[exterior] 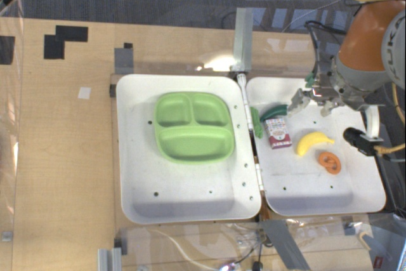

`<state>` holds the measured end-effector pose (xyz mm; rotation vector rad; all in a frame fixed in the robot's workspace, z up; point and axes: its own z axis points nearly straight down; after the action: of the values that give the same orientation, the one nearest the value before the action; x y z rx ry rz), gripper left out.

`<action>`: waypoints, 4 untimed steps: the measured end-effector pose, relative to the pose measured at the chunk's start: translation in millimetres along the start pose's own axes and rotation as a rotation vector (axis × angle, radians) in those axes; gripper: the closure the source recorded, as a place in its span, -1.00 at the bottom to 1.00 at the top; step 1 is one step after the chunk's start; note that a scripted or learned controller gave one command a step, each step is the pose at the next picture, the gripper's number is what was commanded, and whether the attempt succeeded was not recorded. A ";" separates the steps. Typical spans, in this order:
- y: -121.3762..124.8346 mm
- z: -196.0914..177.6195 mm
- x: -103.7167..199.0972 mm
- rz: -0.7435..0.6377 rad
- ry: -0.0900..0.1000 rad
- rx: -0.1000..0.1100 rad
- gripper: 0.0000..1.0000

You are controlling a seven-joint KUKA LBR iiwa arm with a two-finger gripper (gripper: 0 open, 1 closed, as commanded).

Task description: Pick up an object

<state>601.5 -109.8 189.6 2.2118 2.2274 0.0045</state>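
We note the pale wooden worktop (63, 136) bearing two shallow white plastic bins. The left bin (136, 193) holds a green divided plastic tray (193, 125). The right bin (361, 193) holds the candidate objects: a small red-and-white carton (277, 132) beside a green packet (273, 112), a yellow toy banana (313, 141) and an orange ring-shaped piece (329, 162). The two-finger gripper (314, 101) hovers over the bin's far side, fingers apart, nothing between them. In our judgement, descent here risks closing on bare floor between carton and banana.
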 end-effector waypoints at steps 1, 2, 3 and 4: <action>-34.0 94.7 -50.2 0.042 -0.001 -0.002 -1.00; -104.0 71.4 -48.9 0.135 0.000 0.001 -1.00; -45.3 51.4 -14.0 -0.126 0.000 -0.001 -1.00; -114.6 65.3 -35.5 -0.031 0.000 0.001 -1.00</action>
<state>487.4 -146.1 123.8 2.1777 2.2619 0.0024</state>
